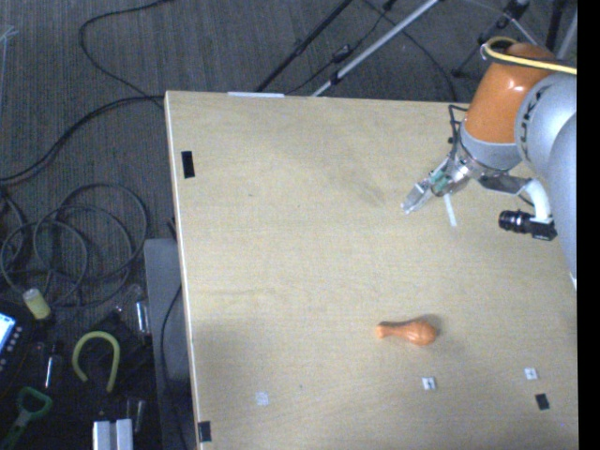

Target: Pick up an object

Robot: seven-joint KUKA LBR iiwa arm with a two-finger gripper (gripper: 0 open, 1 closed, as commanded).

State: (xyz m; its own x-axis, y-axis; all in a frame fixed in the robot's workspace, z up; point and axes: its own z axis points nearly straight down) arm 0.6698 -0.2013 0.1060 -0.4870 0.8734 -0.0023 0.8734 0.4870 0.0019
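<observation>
While end effector (433, 195) hangs w/ fingers spread, gripping nothing, over upper-right tabletop (281, 251): orange pear-shaped object (410, 331) lies well below-left toward front edge, long axis approx. left-right.

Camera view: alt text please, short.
An orange gourd-shaped toy lies alone on a tan bench. The gripper, fingers spread, hangs above and to its right, holding nothing. Cables lie on the floor left.
</observation>
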